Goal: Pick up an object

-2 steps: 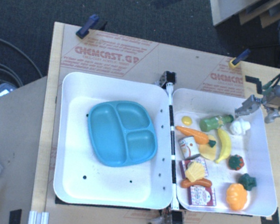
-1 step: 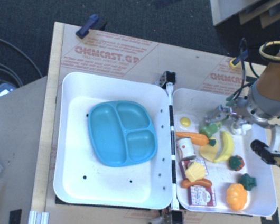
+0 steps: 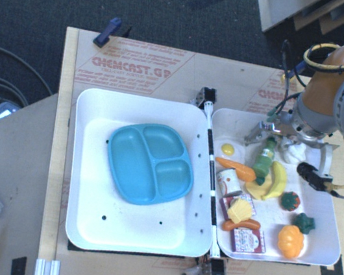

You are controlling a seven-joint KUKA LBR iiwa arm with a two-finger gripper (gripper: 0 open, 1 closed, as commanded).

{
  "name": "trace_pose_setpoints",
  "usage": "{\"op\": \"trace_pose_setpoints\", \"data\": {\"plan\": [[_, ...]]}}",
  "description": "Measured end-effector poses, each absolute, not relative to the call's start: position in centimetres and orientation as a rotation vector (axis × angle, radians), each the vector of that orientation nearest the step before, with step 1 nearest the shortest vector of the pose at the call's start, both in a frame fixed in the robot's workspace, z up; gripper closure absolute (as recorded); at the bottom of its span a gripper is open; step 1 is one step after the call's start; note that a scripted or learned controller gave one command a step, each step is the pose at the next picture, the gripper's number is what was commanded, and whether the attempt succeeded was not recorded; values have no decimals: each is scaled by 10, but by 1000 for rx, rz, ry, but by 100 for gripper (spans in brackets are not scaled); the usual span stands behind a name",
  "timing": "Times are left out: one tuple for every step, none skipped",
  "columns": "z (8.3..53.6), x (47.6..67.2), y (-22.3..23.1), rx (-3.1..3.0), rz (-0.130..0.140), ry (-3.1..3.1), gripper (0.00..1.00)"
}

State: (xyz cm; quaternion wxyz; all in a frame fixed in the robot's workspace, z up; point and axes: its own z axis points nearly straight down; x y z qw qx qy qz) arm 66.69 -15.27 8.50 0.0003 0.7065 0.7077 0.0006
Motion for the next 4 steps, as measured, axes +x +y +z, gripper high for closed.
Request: {"op": "trace_pose_setpoints", "data": {"plan": [[96, 668, -153, 2216, 1, 2222, 100], [171, 618, -103, 2222, -1, 2224, 100], [189, 541, -96, 2224, -2, 2223, 100], [189, 541, -96, 2224, -1, 2223, 0]]}}
